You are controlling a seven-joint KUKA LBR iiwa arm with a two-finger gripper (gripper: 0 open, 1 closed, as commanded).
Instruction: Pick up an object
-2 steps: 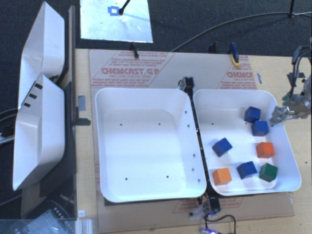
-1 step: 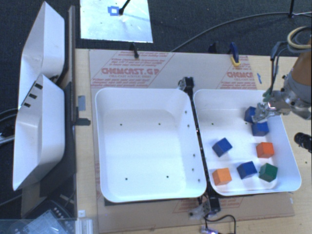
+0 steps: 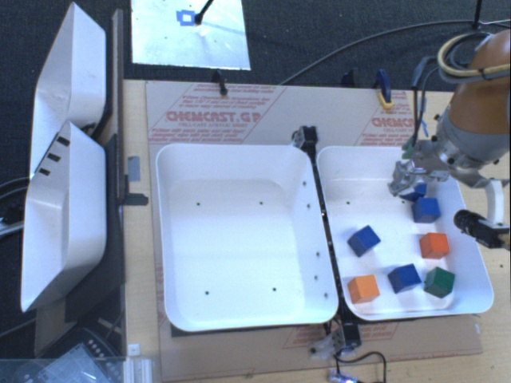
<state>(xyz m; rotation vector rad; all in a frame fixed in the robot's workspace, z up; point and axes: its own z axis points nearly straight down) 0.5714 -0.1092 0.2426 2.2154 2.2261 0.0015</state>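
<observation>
Camera view | right bin (image 3: pixel 343 166): six blocks | fingers (image 3: pixel 409 183) state unclear

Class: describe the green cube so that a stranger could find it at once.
Start at the right bin, which holds the cubes. Go to its near right corner, by the rim. The green cube is the only green one, below an orange cube and right of a blue cube.

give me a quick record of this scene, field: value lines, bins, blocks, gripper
left bin: white, shallow, no blocks seen in it
right bin: white, holds all the blocks
blue blocks: three, at
orange blocks: two, at
green block: one, near the right bin's front right corner
gripper: low over the right bin's far right part, close to the far blue block
grasp: cannot tell
</observation>
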